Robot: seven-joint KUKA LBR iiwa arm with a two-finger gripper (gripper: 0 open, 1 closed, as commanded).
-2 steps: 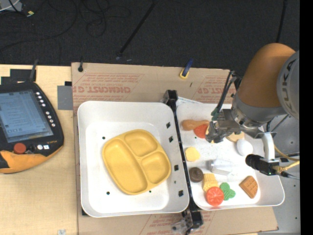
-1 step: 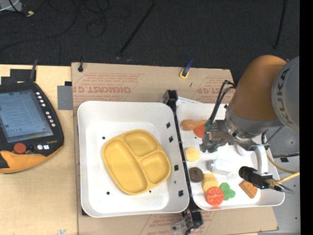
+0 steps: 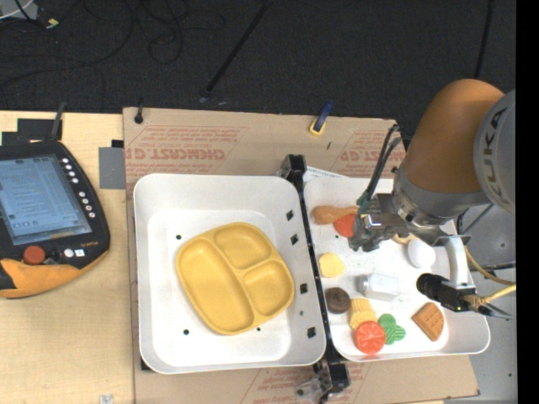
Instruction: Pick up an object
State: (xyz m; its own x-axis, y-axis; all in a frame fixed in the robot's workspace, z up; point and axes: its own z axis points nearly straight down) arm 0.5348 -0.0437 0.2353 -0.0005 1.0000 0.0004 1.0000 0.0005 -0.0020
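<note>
Red toy food piece point(image 3: 344, 224) in right bin point(image 3: 472, 343), just left of tool point(image 3: 368, 236), orange piece point(image 3: 325, 215) beside it, tool low over bin's upper part, finger opening can't tell, yellow round piece point(image 3: 331, 265) below-left of tool, yellow divided tray point(image 3: 234, 276) in left bin point(image 3: 156, 310) well left.

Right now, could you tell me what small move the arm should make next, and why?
Probably a short descent. The pincer sits over the right bin, close beside the red piece and orange piece, with nothing visibly between its tips, so lowering onto them seems the likeliest step.
</note>
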